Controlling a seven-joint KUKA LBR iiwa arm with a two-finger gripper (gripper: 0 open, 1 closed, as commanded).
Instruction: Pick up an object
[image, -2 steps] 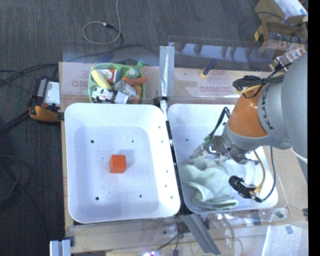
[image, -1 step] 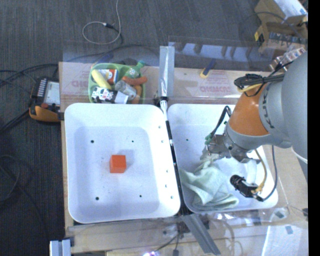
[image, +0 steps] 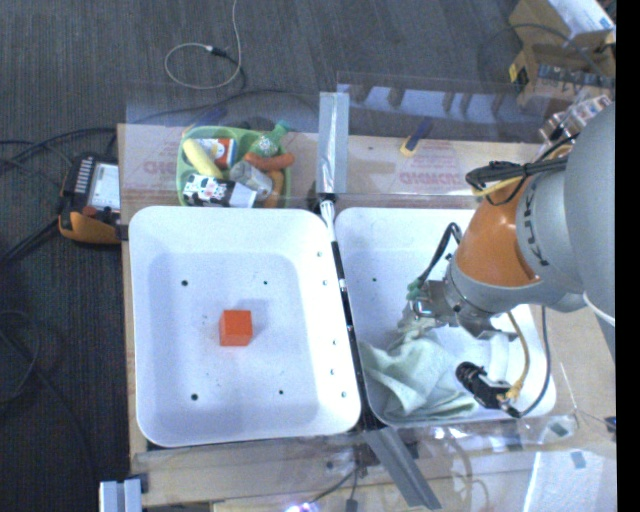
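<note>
The hand (image: 425, 312) hangs low in the right bin (image: 390, 240), just above the crumpled pale green cloth (image: 415, 370) at the lower middle of the frame. Whether it is spread or pinching I cannot tell. An orange cube (image: 236, 327) lies well apart, leftward, in the left bin (image: 160, 235).

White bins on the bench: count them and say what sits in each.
2. The left bin holds an orange cube. The right bin holds a crumpled pale cloth, with the arm reaching over it; more may lie hidden beneath.
</note>
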